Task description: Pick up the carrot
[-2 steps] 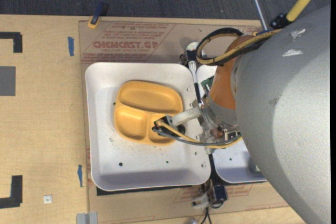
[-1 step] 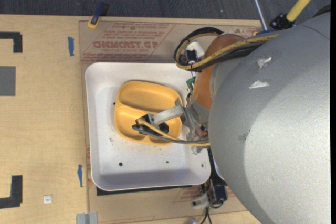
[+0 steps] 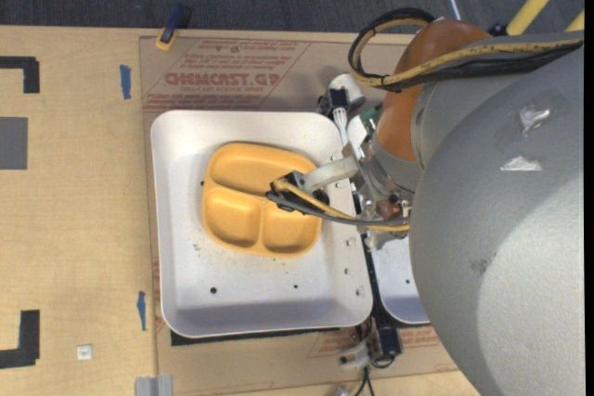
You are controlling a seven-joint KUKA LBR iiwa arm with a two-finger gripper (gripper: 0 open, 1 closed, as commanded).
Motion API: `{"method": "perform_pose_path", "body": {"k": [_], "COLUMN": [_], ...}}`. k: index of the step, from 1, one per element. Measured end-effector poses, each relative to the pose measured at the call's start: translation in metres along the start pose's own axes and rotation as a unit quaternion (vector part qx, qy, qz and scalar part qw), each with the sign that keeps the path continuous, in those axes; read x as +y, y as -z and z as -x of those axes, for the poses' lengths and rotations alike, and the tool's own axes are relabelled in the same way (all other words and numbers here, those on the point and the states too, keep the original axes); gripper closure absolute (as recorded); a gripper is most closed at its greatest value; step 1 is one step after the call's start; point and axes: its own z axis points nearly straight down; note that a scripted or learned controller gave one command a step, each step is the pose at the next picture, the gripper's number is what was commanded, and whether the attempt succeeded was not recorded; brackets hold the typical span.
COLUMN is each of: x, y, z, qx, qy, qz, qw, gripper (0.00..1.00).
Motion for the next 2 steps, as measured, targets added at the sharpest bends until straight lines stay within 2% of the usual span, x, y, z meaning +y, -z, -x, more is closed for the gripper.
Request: {"method": "perform_pose_path", "body": {"k": [1, 2], "x": [-0.0547, -0.0544], "y": [-0.0647, -0.0645], "z": [-0.0044, -0.0046], "qx": [-0.002, -0.001], "qy": [0.001, 0.000], "qz": [-0.001, -0.001], "qw": [1.0000, 1.0000], "gripper": [1.00, 0.00]}}
